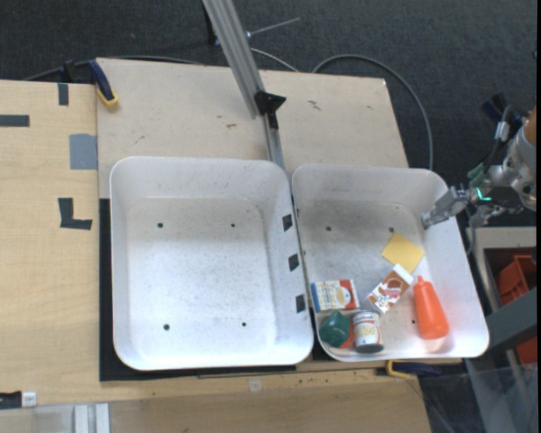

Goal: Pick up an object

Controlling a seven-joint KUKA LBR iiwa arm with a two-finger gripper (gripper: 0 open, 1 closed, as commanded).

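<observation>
Two shallow white bins sit side by side on the tabletop [207, 106]; the right bin [361, 192] serves as the landmark for all positions below.

Arm pose: the arm [523, 165] enters at the right bin's upper right corner, low and roughly level. Its gripper [442, 207] reaches over the bin's right rim, pointing inward and slightly down toward the bin floor.

Jaws: how far apart they stand cannot be told from this angle. No object is seen between them. They are near the rim, and apart from all the objects.

Objects, all in the right bin's lower right part:
- Yellow square block [403, 252], just below the gripper, nearest to it.
- Orange bottle [429, 308], along the right wall.
- Small red-and-white packet [389, 292], just left of the bottle.
- Red-and-white box [334, 294], near the left wall.
- Green round object [337, 328] and small labelled can [367, 330], side by side at the bottom wall.

The left bin [198, 260] adjoins the right bin's left wall.
</observation>
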